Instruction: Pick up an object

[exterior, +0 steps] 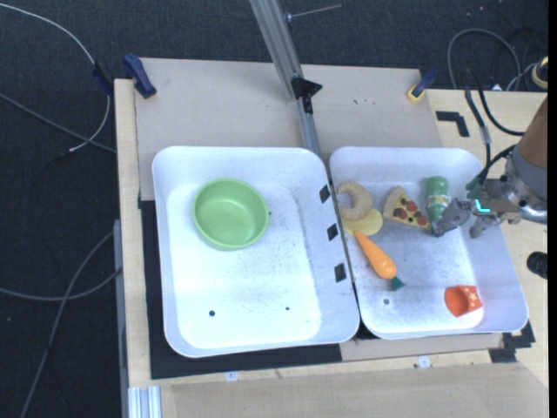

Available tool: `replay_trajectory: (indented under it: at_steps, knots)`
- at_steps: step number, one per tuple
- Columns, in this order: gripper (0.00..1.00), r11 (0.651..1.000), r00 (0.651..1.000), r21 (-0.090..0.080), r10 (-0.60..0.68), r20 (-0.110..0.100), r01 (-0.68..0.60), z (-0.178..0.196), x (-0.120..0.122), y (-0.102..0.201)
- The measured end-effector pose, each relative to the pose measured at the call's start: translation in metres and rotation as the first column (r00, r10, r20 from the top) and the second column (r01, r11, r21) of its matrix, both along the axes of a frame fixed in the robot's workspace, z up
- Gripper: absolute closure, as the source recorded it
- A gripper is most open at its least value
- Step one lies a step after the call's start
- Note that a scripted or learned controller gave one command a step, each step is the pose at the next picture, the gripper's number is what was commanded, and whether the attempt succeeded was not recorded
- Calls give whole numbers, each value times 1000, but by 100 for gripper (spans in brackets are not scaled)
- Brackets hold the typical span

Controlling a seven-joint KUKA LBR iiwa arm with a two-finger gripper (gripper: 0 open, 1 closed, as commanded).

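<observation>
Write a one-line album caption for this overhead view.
Robot gripper reaches into the right bin beside a green bottle.

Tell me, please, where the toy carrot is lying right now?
The toy carrot lies in the right bin, near its left wall, just below the beige ring and left of the pizza slice.

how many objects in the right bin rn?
5: bagel and carrot near its left wall, pizza slice mid, green bottle by the gripper, orange piece front right. The arm may hide more.
</observation>
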State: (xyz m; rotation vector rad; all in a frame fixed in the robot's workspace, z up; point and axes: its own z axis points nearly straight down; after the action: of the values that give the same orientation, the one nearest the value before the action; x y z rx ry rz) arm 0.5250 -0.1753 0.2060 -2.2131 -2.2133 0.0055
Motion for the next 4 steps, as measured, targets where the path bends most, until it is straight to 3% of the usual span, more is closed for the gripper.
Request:
replay_trajectory:
  at_steps: [1,3,4]
  knots:
    - [0,1000,1000,-1,1,6,-1,3,1,0]
    - [0,1000,1000,2,0,-6,0,-108,2,13]
    - [0,1000,1000,3,-2,-2,2,-110,1,13]
